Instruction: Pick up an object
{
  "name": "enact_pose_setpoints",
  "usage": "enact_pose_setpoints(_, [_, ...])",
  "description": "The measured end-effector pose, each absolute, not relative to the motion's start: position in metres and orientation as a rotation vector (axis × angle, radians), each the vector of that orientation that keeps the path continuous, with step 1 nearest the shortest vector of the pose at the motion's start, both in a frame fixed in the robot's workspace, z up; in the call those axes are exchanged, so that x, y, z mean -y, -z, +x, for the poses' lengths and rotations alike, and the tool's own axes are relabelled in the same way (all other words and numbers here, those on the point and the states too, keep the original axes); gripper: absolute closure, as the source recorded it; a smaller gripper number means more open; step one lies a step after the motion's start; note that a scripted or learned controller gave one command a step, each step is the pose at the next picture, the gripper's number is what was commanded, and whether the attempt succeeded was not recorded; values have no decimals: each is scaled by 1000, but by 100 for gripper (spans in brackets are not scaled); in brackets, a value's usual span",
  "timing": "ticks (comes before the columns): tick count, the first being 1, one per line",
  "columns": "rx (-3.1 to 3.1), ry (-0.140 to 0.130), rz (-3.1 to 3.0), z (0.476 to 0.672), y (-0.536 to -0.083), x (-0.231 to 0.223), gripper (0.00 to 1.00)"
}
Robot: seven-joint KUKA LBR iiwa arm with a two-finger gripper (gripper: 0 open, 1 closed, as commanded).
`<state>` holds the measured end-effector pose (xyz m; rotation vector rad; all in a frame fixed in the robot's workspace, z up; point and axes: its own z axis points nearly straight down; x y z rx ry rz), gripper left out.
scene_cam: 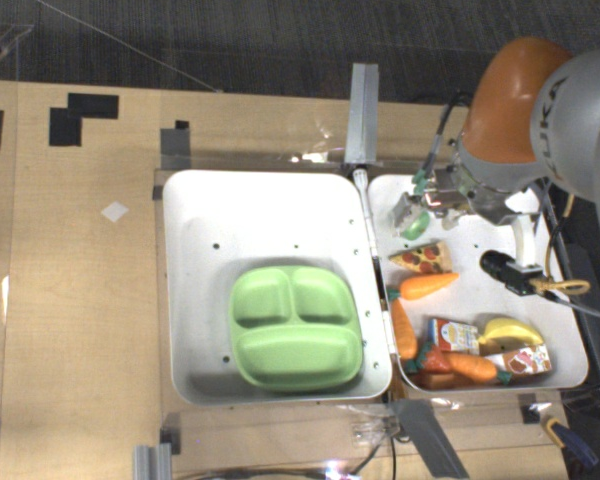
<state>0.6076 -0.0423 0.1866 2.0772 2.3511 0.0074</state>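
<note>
I see a small green object [416,224] in the far-left corner of the right bin [570,363], right under the gripper [427,205]; I cannot tell whether the tool grips it or merely hovers over it. I count three carrots: one [427,286] mid-bin, one [404,330] along the left wall, one [470,367] near the front edge. One banana [510,332], one pizza slice [423,259] and two small cartons [453,334] crowd the front half. The left bin [195,208] holds one green divided tray [296,326], with open floor behind it.
</note>
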Motion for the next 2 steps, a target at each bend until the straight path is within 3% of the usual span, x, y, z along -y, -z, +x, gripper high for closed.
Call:
enact_pose_setpoints(1, [-2249,-4,2190,626,-122,85,0])
enact_pose_setpoints(2, [-2258,-11,2173,663,-89,83,0])
